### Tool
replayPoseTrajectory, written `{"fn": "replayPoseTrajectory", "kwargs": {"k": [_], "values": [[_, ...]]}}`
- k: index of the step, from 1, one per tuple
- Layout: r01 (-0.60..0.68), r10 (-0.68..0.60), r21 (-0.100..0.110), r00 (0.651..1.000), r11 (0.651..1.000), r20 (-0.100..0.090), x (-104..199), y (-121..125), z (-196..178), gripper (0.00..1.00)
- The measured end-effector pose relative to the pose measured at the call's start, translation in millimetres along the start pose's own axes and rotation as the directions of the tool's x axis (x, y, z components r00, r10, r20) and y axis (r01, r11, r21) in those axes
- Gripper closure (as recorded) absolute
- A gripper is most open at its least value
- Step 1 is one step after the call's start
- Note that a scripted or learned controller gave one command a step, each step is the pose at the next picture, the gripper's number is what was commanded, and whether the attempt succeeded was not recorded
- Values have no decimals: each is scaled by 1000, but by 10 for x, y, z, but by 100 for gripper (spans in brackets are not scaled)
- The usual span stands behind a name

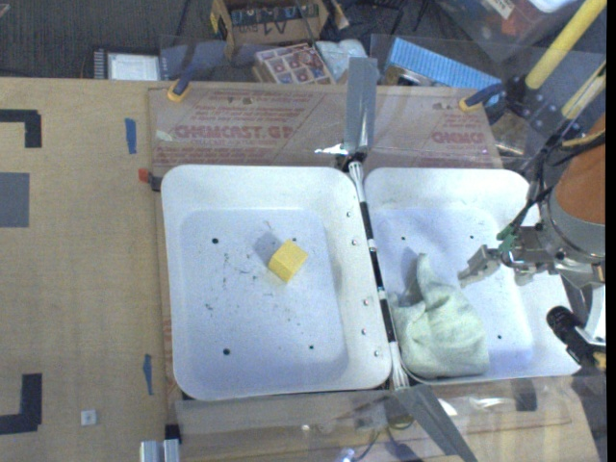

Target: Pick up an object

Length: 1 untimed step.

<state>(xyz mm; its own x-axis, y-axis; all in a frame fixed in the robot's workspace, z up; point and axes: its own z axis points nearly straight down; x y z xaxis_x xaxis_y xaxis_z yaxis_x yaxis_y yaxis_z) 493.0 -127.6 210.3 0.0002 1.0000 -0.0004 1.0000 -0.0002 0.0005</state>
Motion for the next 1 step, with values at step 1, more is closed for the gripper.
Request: {"fn": "replayPoseTrajectory", "kwargs": {"k": [1], "values": [[290, -290, 1, 957, 957, -2, 167, 115, 1075, 0]]}}
